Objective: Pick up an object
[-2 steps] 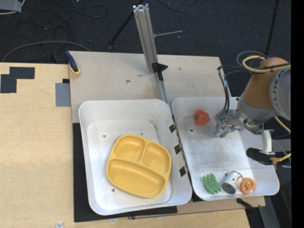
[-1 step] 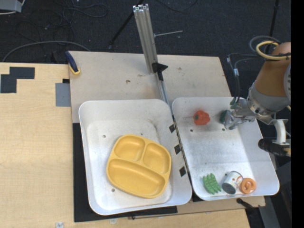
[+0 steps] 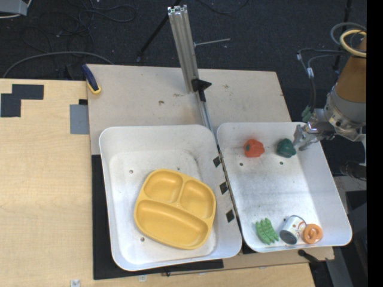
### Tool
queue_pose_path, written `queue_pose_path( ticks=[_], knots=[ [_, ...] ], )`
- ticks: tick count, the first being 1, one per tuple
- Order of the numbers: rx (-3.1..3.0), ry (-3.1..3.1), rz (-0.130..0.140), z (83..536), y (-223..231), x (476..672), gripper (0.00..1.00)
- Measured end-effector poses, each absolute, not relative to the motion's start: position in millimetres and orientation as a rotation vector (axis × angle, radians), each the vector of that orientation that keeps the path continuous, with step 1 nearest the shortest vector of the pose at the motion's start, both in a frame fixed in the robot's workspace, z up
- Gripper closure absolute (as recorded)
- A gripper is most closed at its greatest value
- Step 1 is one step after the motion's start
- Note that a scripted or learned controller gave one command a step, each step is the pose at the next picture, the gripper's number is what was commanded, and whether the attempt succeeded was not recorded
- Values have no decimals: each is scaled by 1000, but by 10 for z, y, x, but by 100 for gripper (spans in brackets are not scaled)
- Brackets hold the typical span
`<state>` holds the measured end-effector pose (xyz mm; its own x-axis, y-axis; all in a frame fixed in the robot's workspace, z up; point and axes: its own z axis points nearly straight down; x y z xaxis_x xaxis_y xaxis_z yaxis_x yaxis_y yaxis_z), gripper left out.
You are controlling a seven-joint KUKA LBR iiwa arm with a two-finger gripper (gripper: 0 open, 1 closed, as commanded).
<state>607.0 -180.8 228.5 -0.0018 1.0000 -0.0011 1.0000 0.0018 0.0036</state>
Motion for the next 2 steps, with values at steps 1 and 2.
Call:
queue_pose_path(
  ticks=[1, 2],
  knots=[
    [2219, 2223, 1, 2509, -1816, 6073, 100],
    [2218, 2230, -1, 2485, -1184, 6072, 100]
  ],
)
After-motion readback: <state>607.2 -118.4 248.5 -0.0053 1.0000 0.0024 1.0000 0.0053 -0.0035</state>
